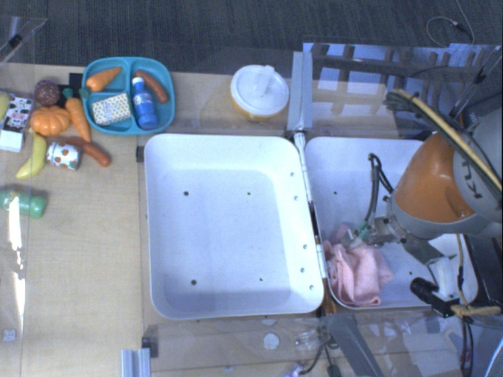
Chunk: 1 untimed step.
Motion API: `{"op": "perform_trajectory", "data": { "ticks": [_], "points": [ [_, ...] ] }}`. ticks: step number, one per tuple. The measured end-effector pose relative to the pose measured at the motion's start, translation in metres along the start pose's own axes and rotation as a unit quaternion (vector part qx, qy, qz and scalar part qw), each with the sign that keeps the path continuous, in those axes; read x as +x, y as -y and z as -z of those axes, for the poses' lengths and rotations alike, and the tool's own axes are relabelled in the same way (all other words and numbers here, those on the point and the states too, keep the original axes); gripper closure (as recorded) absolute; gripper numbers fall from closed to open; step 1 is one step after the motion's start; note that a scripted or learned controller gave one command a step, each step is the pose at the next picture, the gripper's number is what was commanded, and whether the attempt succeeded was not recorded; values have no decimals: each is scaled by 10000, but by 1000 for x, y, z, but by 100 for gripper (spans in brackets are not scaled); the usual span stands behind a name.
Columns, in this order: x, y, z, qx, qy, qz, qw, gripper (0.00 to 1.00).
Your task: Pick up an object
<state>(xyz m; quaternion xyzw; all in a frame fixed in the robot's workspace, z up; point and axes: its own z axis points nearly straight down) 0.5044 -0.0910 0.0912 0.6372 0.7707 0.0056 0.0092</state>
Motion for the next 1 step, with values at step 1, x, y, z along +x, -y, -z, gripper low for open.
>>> {"op": "perform_trajectory", "data": {
  "ticks": [1],
  "points": [
    [-1,-3,12,-42,18,5,10000,100]
  ]
}}
